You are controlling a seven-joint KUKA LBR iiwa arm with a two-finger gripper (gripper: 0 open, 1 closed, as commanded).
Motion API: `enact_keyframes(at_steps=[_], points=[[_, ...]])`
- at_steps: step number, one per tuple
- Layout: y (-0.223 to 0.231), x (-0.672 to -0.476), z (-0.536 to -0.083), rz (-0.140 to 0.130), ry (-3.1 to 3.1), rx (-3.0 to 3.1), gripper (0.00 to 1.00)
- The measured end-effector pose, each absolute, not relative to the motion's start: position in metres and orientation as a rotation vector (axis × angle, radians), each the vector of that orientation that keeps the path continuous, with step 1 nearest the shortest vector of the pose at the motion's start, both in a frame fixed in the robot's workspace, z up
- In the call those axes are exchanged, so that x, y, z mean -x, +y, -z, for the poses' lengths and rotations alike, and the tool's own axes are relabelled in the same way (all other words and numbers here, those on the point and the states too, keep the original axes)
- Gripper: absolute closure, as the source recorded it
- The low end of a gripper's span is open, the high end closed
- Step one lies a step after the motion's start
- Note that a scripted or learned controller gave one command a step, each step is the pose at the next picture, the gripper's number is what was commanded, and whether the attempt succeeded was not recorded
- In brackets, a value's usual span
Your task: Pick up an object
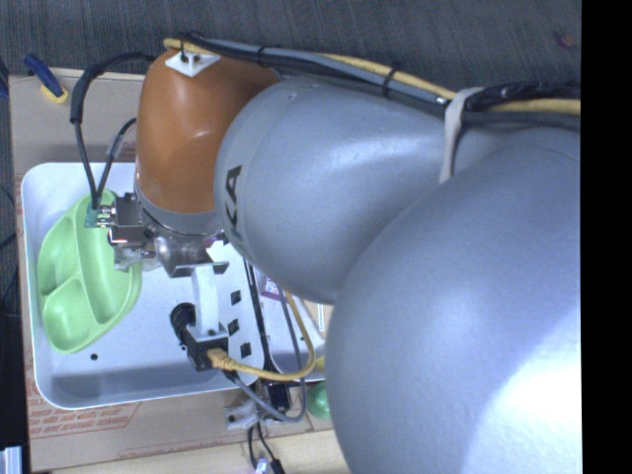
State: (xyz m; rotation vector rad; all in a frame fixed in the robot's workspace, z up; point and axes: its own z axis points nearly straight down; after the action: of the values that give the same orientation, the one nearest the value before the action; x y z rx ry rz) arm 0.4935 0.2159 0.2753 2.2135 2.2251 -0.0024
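The hand (pixel 123 233), its grip impossible to tell, sits just beside the green dish (pixel 79 284) in the bin (pixel 128 388), so a poorly centred grasp could slip off the dish's rim.

Soft overhead light fell evenly; pale glare streaked the grey arm (pixel 395 196), its near bulk slightly blurred.

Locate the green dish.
In the camera view, the green dish lies at the left end of the white bin, against its left wall, right beside the arm's wrist.
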Motion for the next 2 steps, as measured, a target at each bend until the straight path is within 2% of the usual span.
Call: enact_keyframes(at_steps=[2], points=[[0.2159, -0.4938, -0.2928, 0.006, 2.239, -2.194, 1.0]])
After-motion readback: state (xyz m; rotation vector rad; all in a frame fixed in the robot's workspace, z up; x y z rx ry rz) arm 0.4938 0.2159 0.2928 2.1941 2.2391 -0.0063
